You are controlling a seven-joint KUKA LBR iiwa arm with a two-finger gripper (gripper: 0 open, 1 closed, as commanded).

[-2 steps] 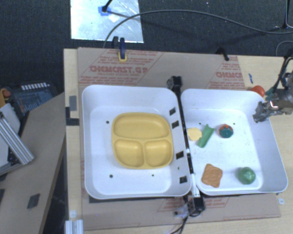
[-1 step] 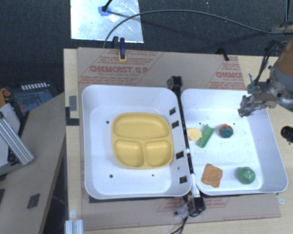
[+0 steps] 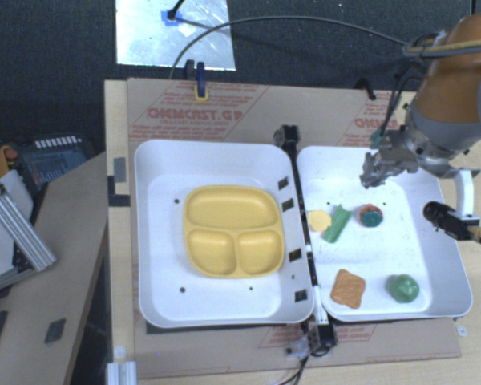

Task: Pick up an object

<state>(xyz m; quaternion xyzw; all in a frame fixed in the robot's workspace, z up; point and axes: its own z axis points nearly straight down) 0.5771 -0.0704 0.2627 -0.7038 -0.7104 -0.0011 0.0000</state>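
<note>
My gripper [image 3: 372,176] hangs over the back of the right bin [image 3: 442,257], above and just behind a small round red and teal object [image 3: 371,215]. Nothing shows between its fingertips. A green elongated piece [image 3: 337,224] lies left of the round object, partly over a small yellow piece [image 3: 318,220]. Near the bin's front lie an orange toast-like piece [image 3: 349,288] and a green round object [image 3: 402,288].
The left bin [image 3: 156,239] holds a yellow three-compartment plate [image 3: 231,230]. A black divider strip [image 3: 298,215] runs between the two bins. Cardboard lies under both bins, and a metal rail [image 3: 16,223] juts in at the left.
</note>
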